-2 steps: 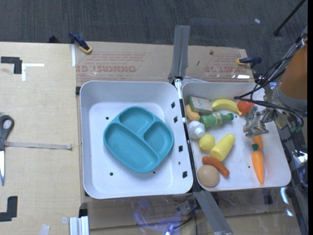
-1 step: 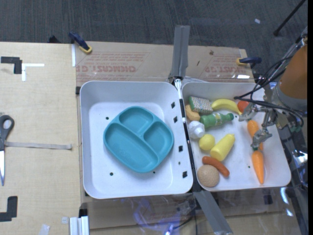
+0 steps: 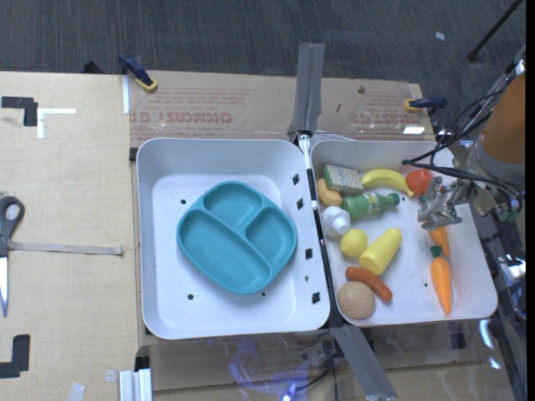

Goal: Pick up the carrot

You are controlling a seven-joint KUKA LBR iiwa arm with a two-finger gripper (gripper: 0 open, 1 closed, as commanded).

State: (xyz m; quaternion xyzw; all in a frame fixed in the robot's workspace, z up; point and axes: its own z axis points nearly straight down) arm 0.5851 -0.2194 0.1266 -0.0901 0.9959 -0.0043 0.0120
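Note:
The carrot is orange and lies lengthwise near the right wall of the right bin, its tip pointing toward the front edge. A small orange piece sits just behind its top end. My gripper, metallic grey, hangs over the bin just behind that piece and a short way back from the carrot. Nothing is visibly held. The arm's orange band rises at the right edge.
The right bin also holds a red tomato, banana, green bottle, yellow bottle, lemon, red sausage and tan ball. A blue divided plate lies in the left bin.

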